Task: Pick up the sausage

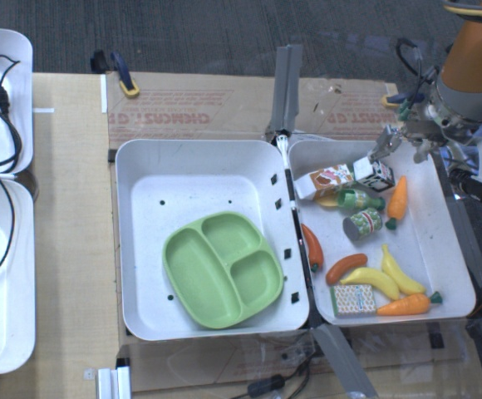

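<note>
Sausage [346, 267] lies in right bin [455, 252], lower middle, just left of bananas [388, 278], above small box [353, 299]. Gripper [388, 144] hangs over bin's upper rim, apart from sausage. Jaws' opening: cannot tell; nothing seen between them. Green plate [223, 268] in left bin [141, 223].

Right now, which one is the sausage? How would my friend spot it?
Look in the right-hand white bin, the one packed with toy food, and go to its lower middle. The sausage lies there slanting, just left of the yellow bananas and above a small box. It is plain smooth red-orange with rounded ends, unlike the carrots with green tips.
</note>
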You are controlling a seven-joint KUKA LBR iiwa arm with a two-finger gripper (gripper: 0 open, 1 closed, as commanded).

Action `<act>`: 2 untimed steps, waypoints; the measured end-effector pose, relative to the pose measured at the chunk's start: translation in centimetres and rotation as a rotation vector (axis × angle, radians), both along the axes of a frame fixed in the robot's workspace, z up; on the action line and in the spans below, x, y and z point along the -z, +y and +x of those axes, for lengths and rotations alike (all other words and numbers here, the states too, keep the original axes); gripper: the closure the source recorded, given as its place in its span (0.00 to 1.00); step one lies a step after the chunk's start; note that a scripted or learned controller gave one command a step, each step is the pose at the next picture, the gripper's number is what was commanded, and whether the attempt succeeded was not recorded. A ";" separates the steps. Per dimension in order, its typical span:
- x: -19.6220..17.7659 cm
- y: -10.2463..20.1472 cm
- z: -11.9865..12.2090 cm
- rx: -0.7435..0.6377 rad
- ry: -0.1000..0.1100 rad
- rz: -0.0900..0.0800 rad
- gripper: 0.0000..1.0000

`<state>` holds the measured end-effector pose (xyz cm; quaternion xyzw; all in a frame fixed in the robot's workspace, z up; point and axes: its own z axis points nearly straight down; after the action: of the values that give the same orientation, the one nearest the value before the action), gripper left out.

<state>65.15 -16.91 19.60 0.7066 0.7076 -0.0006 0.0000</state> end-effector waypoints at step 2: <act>10.5 6.4 -13.7 -0.145 0.002 0.002 0.00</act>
<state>51.46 -10.49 9.06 0.6536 0.7569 -0.0009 -0.0013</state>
